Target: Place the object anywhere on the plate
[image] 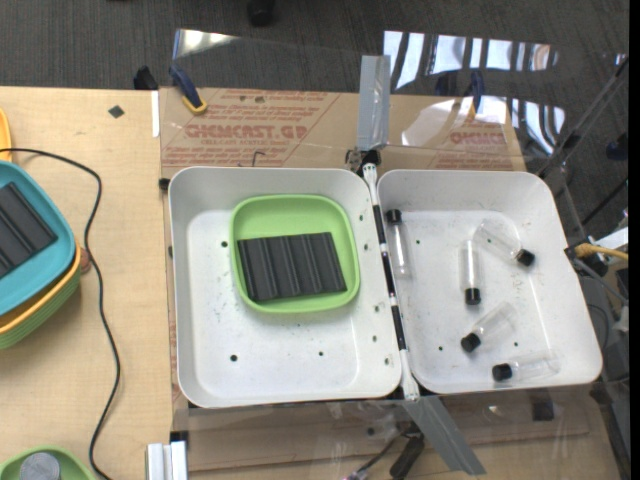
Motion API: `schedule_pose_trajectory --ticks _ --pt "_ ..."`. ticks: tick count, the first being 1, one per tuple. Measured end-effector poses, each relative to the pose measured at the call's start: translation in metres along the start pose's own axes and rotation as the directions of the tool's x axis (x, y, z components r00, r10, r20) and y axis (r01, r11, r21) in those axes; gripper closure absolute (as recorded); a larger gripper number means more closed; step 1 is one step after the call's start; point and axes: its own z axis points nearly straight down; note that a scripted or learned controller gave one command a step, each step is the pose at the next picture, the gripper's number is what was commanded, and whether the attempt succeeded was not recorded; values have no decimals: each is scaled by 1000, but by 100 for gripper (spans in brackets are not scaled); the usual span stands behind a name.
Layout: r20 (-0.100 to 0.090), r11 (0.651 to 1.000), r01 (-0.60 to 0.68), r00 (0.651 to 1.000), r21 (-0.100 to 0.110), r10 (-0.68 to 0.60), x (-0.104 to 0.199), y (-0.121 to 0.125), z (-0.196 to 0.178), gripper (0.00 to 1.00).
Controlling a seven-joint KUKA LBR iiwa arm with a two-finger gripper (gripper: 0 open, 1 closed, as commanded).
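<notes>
Closest to the lens is the vial (pixel 522 369) lying along the front wall of the right bin (pixel 560 218), clear tube, black cap. As for the claw, honestly can't tell how open it is or whether it's got anything.

Working outward: four more vials (pixel 467 266) are scattered in that same bin. One is tucked tight against the left wall, the others lie loose mid-floor. I'd guess one of these is the thing to move, and none is on the plate. The green plate (pixel 295 211) sits in the left bin (pixel 200 298), toward the back, with a dark ribbed slab (pixel 290 266) covering most of it.

What could go sideways, imo:
- clear round tubes roll, so a pinch off-centre probably just squirts one away
- the ones hugging a wall leave little room for a finger on that side
- that slab hogs the plate, so a vial dropped on its ribs could roll off the rim

Both bins rest on cardboard (pixel 260 128) over a pale wood bench (pixel 80 368). There's a black cable (pixel 103 298) and stacked teal dishes (pixel 35 238) on the left, with grey carpet behind.
</notes>
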Motion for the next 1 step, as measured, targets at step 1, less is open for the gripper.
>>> schedule_pose_trajectory --ticks 1 --pt "0 1000 0 1000 0 0 0 0 0 0"
